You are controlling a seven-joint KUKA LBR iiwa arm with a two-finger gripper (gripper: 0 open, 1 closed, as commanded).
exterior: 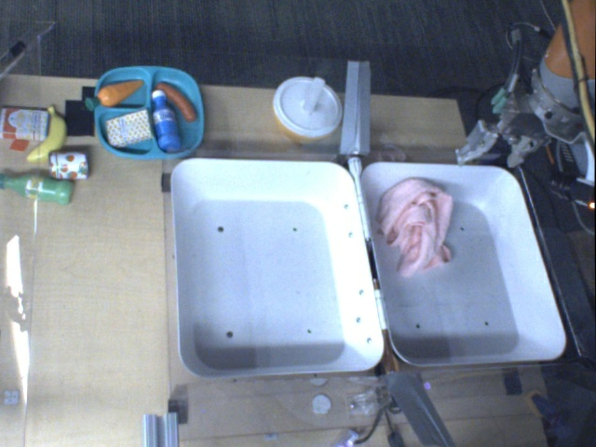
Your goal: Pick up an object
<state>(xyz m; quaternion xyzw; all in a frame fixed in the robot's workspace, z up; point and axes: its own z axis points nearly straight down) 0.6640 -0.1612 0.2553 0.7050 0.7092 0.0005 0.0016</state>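
Camera view, pale wooden bench [93, 296] against dark carpet, crumpled pink cloth [416, 223] in right white bin [531, 277], left white bin [186, 250] alongside, gripper [494, 138] with fingers spread, holding nothing, above right bin's far corner.

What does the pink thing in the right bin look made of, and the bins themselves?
Pink thing: likely soft cloth, matte, judging by its crumpled folds and ridges. Right bin and left bin: probably moulded plastic, smooth white, with rounded corners and a faint sheen.
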